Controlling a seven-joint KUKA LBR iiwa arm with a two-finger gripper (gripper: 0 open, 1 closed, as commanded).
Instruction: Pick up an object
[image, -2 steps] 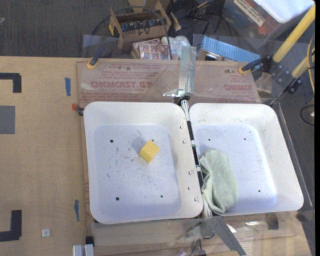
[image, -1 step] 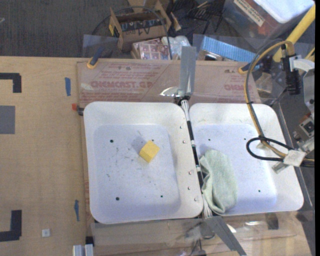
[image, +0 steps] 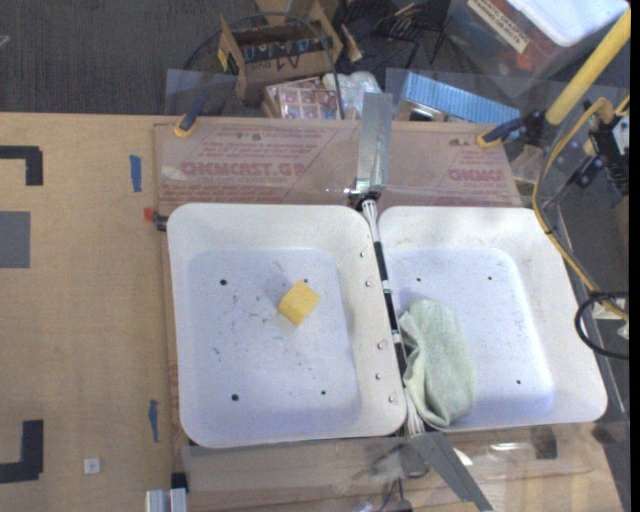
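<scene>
Pale green cloth (image: 437, 361) bunched against right bin's (image: 560, 390) left wall, near the front. Small yellow block (image: 298, 303) sits mid left bin (image: 200, 400), well apart. Gripper state: cannot tell.

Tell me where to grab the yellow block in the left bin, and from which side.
Take the yellow block straight from above, across two opposite flat sides. It sits turned cornerwise to the left bin walls, so turning the pincer to match would likely help. It lies alone near the bin's middle, with bare floor all around it.
</scene>
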